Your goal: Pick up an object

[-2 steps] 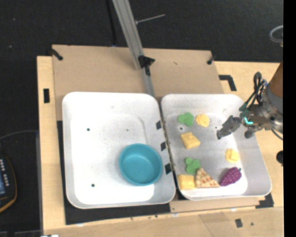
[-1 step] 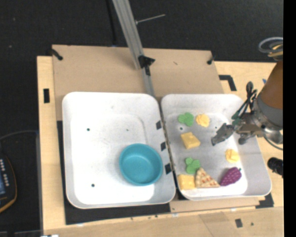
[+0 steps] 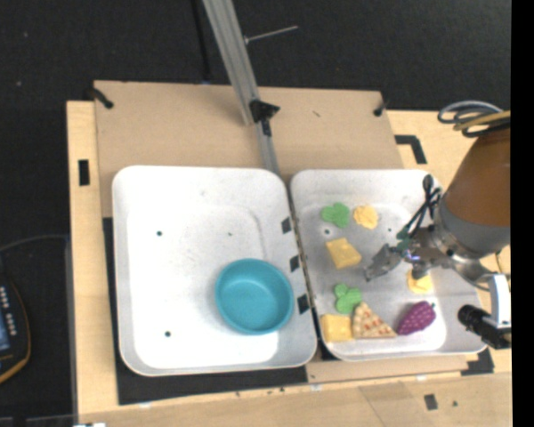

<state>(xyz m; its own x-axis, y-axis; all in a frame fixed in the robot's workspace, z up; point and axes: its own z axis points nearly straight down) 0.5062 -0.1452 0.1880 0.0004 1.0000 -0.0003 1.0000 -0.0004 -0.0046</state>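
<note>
The right bin (image 3: 378,185) holds several toy foods. At its back are a green piece (image 3: 335,213) and a small yellow piece (image 3: 366,216), with a yellow wedge (image 3: 343,253) in the middle. Along the front lie another green piece (image 3: 346,298), a yellow block (image 3: 336,328), a pizza slice (image 3: 370,323) and purple grapes (image 3: 416,318). My gripper (image 3: 380,263) hangs low over the bin's middle, just right of the yellow wedge. A yellow piece (image 3: 420,283) lies partly hidden under the wrist.
The left bin (image 3: 160,194) holds a blue bowl (image 3: 253,295) near its front right corner. A grey metal post (image 3: 236,52) slants up from between the bins at the back. The arm's orange band (image 3: 485,185) covers the right bin's right edge.
</note>
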